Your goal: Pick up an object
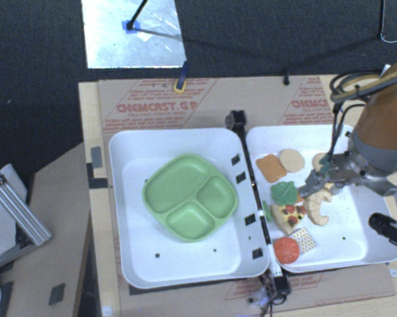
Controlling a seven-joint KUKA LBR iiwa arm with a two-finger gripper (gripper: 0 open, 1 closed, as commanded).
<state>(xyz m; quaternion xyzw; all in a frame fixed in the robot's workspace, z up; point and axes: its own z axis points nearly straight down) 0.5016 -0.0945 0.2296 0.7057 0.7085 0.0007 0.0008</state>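
Left bin: holds green divided plate, near its centre.
Right bin: toy food clustered toward its 9 o'clock side.
Food pile: orange cracker, round biscuit, green leaf piece, pizza slice, pale croissant, tomato.
Gripper: over the pile; croissant just below at 6 o'clock, leaf piece at 9 o'clock.
Jaws: cannot tell how far open; nothing visibly gripped.

I see the tabletop under printed brown sheeting, left white bin resting on it, right white bin touching that bin's right side
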